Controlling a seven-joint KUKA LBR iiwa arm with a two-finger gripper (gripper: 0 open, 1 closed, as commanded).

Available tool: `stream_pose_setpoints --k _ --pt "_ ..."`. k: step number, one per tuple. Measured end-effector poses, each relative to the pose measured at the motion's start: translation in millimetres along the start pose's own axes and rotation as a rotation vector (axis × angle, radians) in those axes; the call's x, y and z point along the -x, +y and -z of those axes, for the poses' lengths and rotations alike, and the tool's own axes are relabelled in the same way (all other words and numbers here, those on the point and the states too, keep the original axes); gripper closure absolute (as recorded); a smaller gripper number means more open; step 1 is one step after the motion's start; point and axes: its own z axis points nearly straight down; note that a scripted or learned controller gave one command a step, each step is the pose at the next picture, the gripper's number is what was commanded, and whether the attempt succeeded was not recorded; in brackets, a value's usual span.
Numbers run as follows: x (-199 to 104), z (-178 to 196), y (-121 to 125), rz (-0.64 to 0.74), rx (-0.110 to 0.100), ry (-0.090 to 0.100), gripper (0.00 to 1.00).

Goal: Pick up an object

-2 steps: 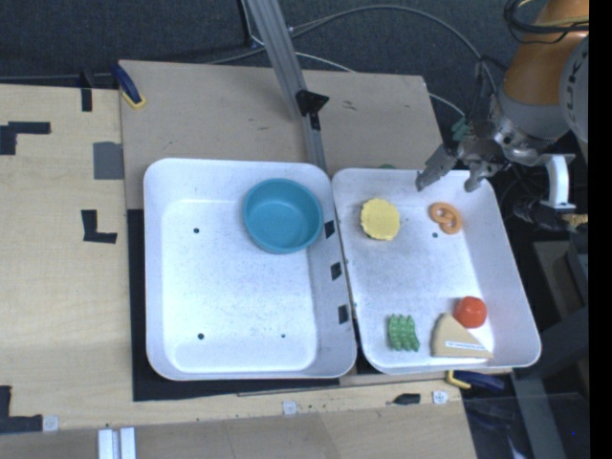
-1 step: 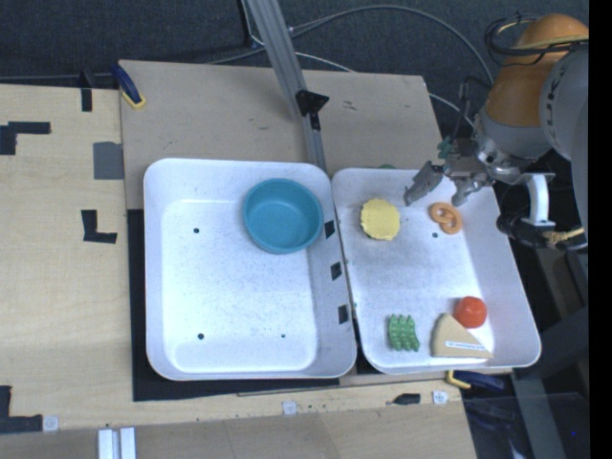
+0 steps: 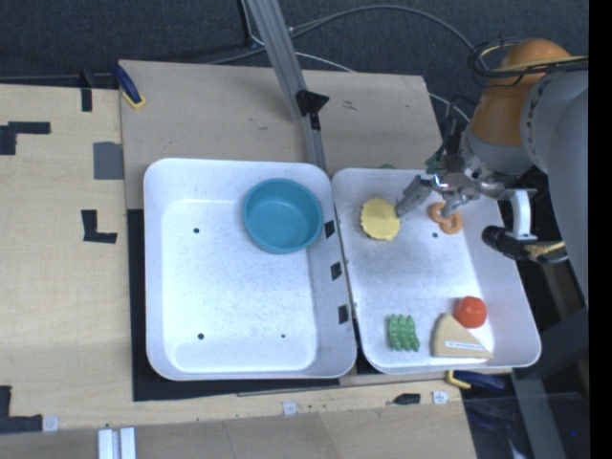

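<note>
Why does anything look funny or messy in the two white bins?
Nothing looks spilled, broken or knocked over. The round blue bowl sits upright in the left white bin. The yellow disc, green piece, red ball and cheese-like wedge lie apart in the right white bin.

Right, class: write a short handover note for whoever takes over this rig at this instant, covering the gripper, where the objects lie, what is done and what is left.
Gripper: low over the far end of the right white bin, between the flat yellow round piece and the small orange ring; nothing visibly held.
Right bin, near end: green ridged piece, pale yellow wedge, red ball.
Left white bin: round blue bowl at the far end.
Done: no pick visible.
Left: grasp and lift one object.
</note>
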Motion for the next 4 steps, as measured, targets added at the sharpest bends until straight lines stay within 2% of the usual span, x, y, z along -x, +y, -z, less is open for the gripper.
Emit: stream_pose_setpoints --k 1,2,4 --pt "-0.6 -52.5 -0.5 0.000 0.002 0.000 0.00" --pt "-0.5 -40.0 0.4 0.001 0.005 -0.001 1.00" --pt "10.0 67.7 -3.7 0.000 0.009 -0.001 1.00"
